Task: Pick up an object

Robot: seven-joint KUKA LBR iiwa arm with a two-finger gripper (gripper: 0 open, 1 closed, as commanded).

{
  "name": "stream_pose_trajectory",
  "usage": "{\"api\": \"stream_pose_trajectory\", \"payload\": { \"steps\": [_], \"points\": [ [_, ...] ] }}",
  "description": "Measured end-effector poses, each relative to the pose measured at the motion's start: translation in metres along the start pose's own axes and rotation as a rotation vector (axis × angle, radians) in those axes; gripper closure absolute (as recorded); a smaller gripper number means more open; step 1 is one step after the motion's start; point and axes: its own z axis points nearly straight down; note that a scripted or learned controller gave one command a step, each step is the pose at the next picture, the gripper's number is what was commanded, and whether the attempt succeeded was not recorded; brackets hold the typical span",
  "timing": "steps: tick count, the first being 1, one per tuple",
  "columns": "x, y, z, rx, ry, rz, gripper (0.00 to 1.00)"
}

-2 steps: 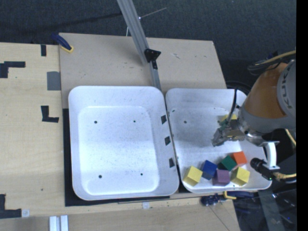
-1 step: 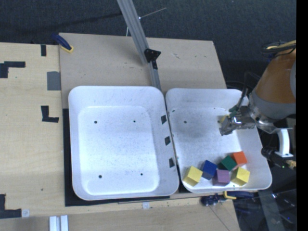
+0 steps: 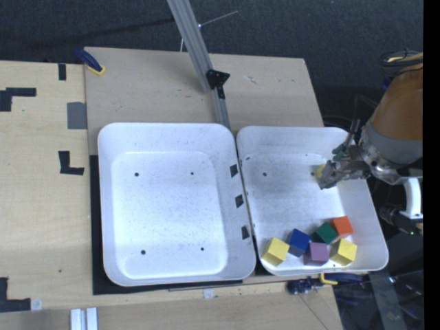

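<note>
Blocks: 6 small cubes, yellow, blue, purple, green, orange, yellow, clustered at right bin's 5 o'clock corner. Likely light, rigid, flat-sided; pinch opposite faces. Jaws hover at 1 o'clock; state unclear.

The light is soft and even, and it seems to come from above. The two white bins, the left bin and the right bin, look bright but not shiny, with no hard glare. The wooden tabletop looks pale and washed out. The floor past the tabletop is dark. Shadows are faint, just thin dark lines under the bin rims. The whole picture is a bit grainy and soft. The hand looks blurry, and small things are hard to make out.
</note>
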Motion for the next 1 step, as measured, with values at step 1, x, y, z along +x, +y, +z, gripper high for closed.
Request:
{"api": "stream_pose_trajectory", "payload": {
  "steps": [1],
  "points": [
    [0.0571,0.0197,0.0067,0.003,0.002,-0.006,1.0]
  ]
}}
